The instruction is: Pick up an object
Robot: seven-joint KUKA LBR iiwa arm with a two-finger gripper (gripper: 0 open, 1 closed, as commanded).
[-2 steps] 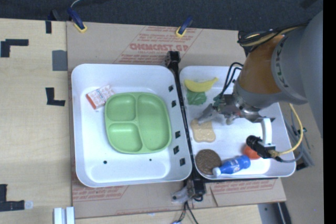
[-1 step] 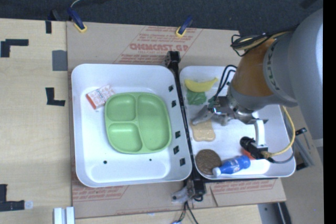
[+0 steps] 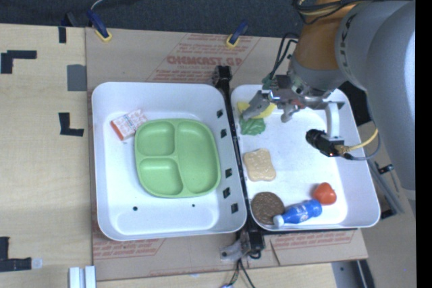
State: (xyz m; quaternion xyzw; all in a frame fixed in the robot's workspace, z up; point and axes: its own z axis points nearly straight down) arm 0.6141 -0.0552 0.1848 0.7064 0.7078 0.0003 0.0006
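My gripper point(image 3: 273, 109) hangs over the back left corner of the right bin point(image 3: 358, 165), its two fingers point(image 3: 258, 103) spread apart, open, with nothing clearly held between them. Just under and beside the left finger lie a small yellow piece point(image 3: 265, 111) and a green leafy toy point(image 3: 252, 125). Further forward in the same bin are a tan cracker point(image 3: 259, 165), a round brown cookie point(image 3: 267, 206), a blue bottle point(image 3: 300, 212) on its side and a small red item point(image 3: 325, 193).
The left bin point(image 3: 108, 206) holds a green divided plate point(image 3: 177, 157) and a red-and-white packet point(image 3: 127, 123). A black clip divider point(image 3: 226, 125) joins the bins. The arm's cables and a black fitting point(image 3: 324, 140) hang over the right bin's back right.
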